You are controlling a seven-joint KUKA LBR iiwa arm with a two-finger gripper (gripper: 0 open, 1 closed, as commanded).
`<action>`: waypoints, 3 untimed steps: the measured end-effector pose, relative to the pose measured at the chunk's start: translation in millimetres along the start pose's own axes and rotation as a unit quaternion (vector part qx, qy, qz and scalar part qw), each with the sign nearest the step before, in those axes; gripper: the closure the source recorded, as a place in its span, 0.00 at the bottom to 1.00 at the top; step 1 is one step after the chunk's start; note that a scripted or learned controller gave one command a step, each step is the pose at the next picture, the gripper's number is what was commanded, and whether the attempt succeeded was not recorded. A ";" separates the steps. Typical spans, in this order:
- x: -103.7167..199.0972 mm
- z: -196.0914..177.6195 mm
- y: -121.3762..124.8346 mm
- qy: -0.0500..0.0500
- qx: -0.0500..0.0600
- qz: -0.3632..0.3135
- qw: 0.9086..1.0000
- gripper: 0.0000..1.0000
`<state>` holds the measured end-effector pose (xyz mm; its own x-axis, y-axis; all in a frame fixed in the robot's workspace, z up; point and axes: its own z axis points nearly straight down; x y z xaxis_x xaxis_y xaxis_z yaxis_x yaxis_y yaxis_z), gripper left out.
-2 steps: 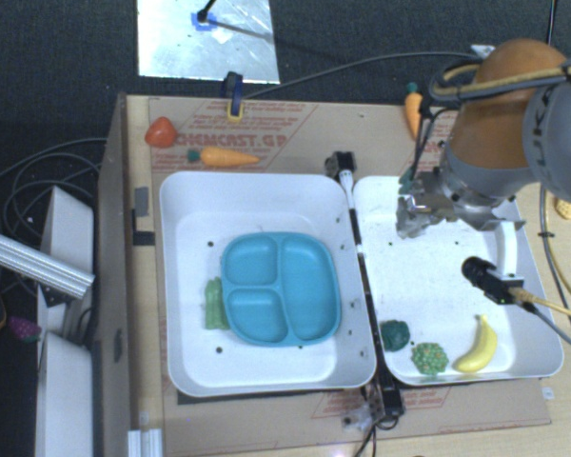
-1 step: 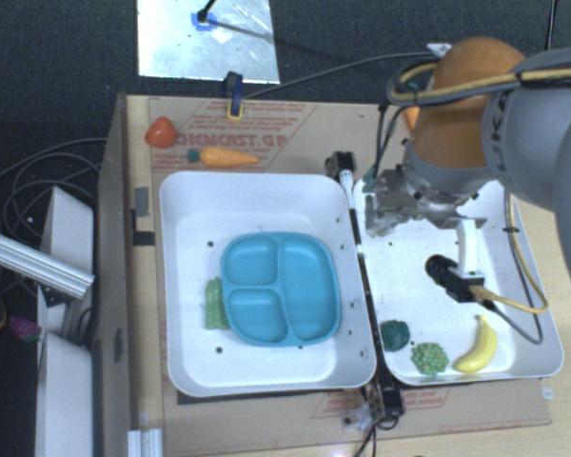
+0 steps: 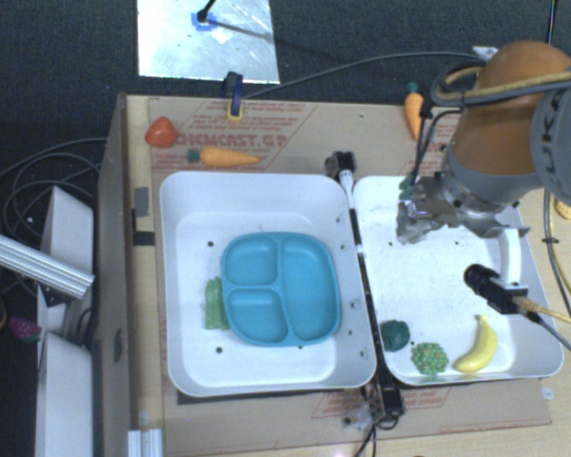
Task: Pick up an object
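- Slanted look down on two shallow white bins side by side: left bin (image 3: 266, 193) and right bin (image 3: 447, 255).
- Reaching in from the right, a grey arm with an orange band, its gripper (image 3: 416, 222) poised over the upper left part of the right bin, close to the divider and above bare white floor.
- Impossible to tell from this angle whether spread or pressed together; no item seen in its grasp.
- Well apart from the gripper, along the near edge of the right bin, three candidates in a row: a dark green lump (image 3: 394, 334), a light green knobbly piece (image 3: 429, 357) just beside it, and a yellow banana (image 3: 477, 346) close on the right.
- In the left bin, a blue divided plate (image 3: 281, 287) with a green strip (image 3: 214, 305) against its left rim; likely awkward to grip, so better left alone.
- Judged best: choose the banana, for its slim body and free right side.
- Travel high toward the near edge before lowering.
- Open wide first, then turn the wrist to close across the banana's narrow width at mid-length.
- Descend straight, keeping clear of the bin wall and the knobbly neighbour.
- Close firmly, then lift vertically before moving sideways.
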<state>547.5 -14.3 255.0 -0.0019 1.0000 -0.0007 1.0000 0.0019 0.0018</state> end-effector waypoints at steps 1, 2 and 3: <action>37.1 25.4 28.6 0.001 0.001 -0.001 1.000 1.00; -1.6 5.6 3.4 0.000 0.000 0.000 1.000 1.00; 18.2 1.1 -1.3 0.001 0.000 -0.001 1.000 1.00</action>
